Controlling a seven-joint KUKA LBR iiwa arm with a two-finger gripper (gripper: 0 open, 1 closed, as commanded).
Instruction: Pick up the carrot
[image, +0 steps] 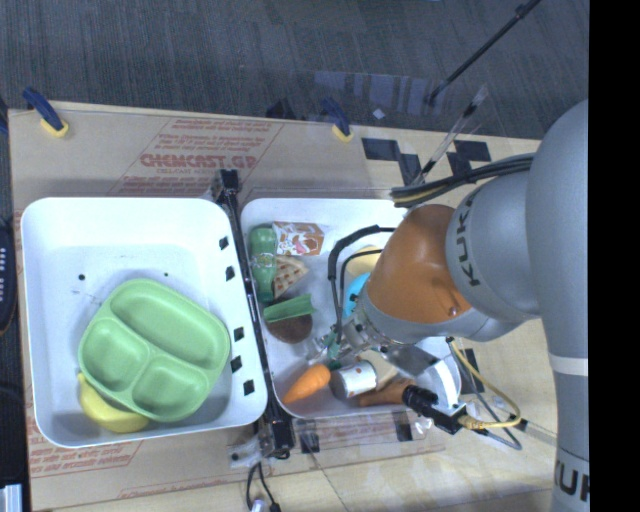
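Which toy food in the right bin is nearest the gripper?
The orange carrot, at the bin's near edge just left of the gripper; the green and brown pieces lie farther up.

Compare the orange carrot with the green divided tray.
The orange carrot is small, tapered and solid; the green divided tray is broad, flat and split into compartments. The carrot lies in the right white bin beside the end effector; the tray sits in the left white bin. Both rest inside bins.

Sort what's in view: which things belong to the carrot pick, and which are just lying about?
Job: carrot, gripper, right bin.
Lying about: green divided plate, yellow item under it, left bin, green bottle.
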